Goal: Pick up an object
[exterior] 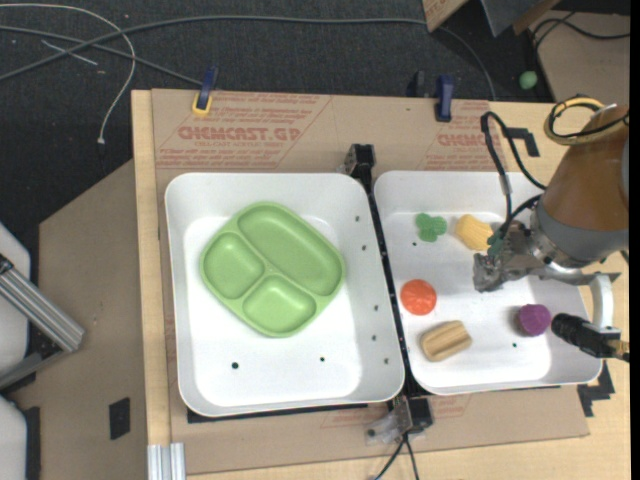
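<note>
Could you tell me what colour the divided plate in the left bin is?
Light green plate, camera view.

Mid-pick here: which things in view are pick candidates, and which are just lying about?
Job:
gripper
yellow piece
green piece
orange ball
tan block
purple piece

Lying about:
green divided plate
blue clamps
floor cables

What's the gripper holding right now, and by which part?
Nothing visible between its fingers. The gripper hovers over bare bin floor, below the yellow piece.

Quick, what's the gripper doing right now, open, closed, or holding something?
Gripper: cannot be told; it hangs over the right bin between the yellow object and the purple object.
</note>
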